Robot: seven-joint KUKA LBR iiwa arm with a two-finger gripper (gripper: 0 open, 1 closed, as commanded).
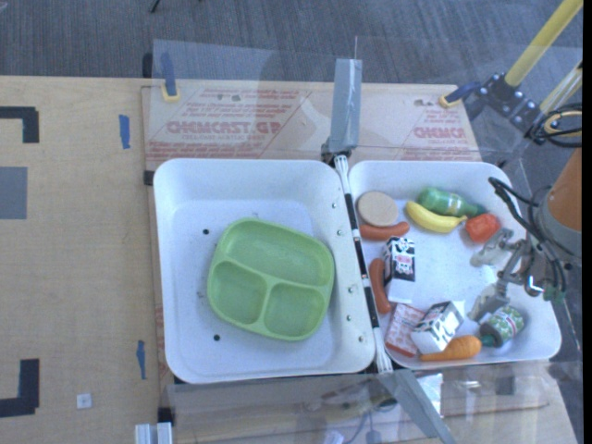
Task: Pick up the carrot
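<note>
The carrot (455, 348) is a small orange piece lying along the front wall of the right bin (444, 170), just in front of a white carton (437, 326). My gripper (487, 276) hangs over the right side of that bin, behind and to the right of the carrot. Its two metal fingers (490, 248) stand apart, with nothing between them. A green can (504, 325) lies between the gripper and the carrot's right end.
The right bin also holds a banana (435, 217), a green vegetable (449, 201), a red fruit (482, 227), a round bun (377, 208), two sausages (377, 285), a milk carton (400, 259) and a red packet (403, 329). The left bin holds a green divided plate (270, 278).
</note>
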